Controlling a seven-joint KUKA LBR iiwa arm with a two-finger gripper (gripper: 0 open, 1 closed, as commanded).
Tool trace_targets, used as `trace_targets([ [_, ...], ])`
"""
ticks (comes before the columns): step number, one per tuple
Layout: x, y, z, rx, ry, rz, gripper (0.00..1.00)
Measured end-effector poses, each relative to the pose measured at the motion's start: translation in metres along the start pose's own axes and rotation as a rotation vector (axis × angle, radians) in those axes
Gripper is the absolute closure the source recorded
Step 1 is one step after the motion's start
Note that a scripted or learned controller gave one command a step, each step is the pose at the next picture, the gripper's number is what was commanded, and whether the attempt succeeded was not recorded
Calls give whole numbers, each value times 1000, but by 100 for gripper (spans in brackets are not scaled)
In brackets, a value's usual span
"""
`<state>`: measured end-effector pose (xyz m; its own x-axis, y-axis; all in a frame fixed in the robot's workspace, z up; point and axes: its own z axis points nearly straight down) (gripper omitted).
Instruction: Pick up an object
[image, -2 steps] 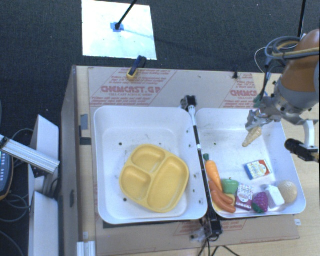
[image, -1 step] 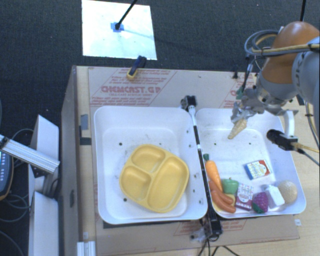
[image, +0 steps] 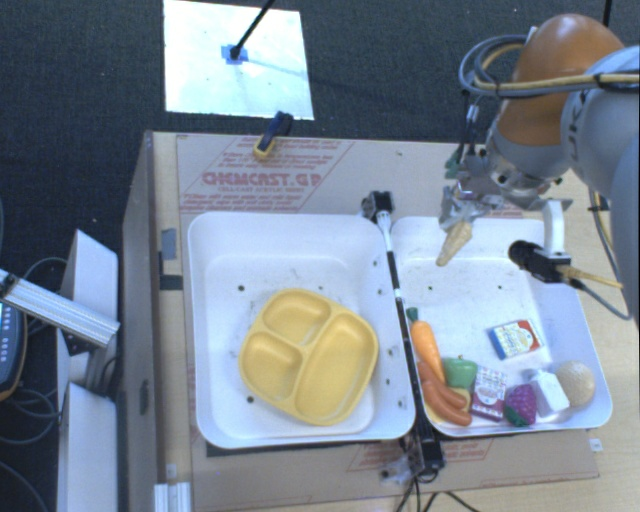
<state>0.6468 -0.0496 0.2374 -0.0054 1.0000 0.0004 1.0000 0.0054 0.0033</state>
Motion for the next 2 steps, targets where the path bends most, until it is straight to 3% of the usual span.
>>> trace_targets([
  [1, -2, -38, -23, 1, -1, 4, 100],
  [2, -36, -4, 15, 1, -2, 4, 100],
])
